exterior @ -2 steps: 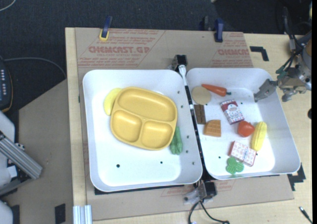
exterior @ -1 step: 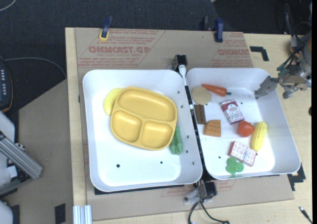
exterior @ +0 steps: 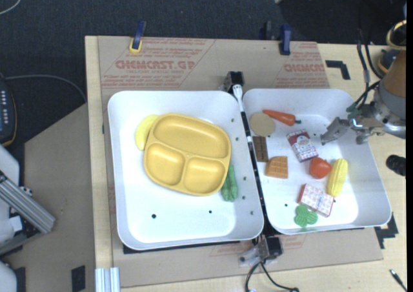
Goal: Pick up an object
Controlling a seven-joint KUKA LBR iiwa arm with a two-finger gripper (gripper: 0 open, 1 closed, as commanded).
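A yellow divided tray [exterior: 186,153] fills the left bin [exterior: 129,219], with a green leaf toy [exterior: 230,187] touching its right edge. The right bin [exterior: 371,203] holds a toy carrot [exterior: 281,116], a waffle piece [exterior: 277,167], a red tomato [exterior: 319,168] and a corn cob [exterior: 337,177]. The gripper [exterior: 339,130] hovers near that bin's right rim, holding nothing; whether it is spread or closed is unclear.

yellow tray [exterior: 187,154], orange carrot [exterior: 280,116], white bins [exterior: 129,155]
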